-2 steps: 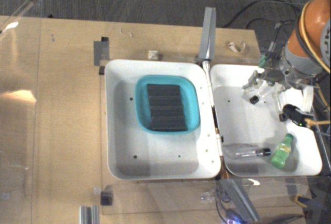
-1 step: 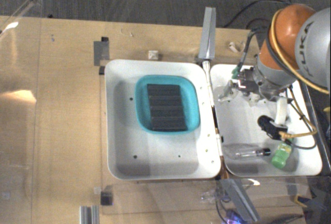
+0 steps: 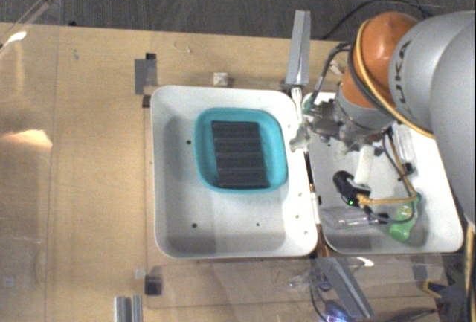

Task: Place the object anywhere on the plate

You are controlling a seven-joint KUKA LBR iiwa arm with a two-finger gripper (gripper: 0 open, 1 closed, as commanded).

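Arm point(image 3: 439, 68) comes in from right of the plate point(image 3: 202, 153) and bends down over the right bin point(image 3: 448, 233), probably because that is where loose things are picked from. 2 bins sit wall to wall. The left bin point(image 3: 160, 172) holds the teal plate in its upper half, clear of all 4 walls, so it can be reached from above on any side.

A dark ribbed slab point(image 3: 238, 153) covers the plate's middle. Whether it is a loose thing or part of the plate I cannot tell.

The gripper point(image 3: 303, 129) hangs just right of the plate, over the shared wall between the bins. I cannot tell whether it is spread or pressed together, and nothing can be seen in its hold.

A green thing point(image 3: 402, 230) lies well right of the plate and lower, on the right bin's floor near its far corner. If it is the task's object, as I judge, the pick is not yet made. Its closeness to the bin walls could crowd a descent.
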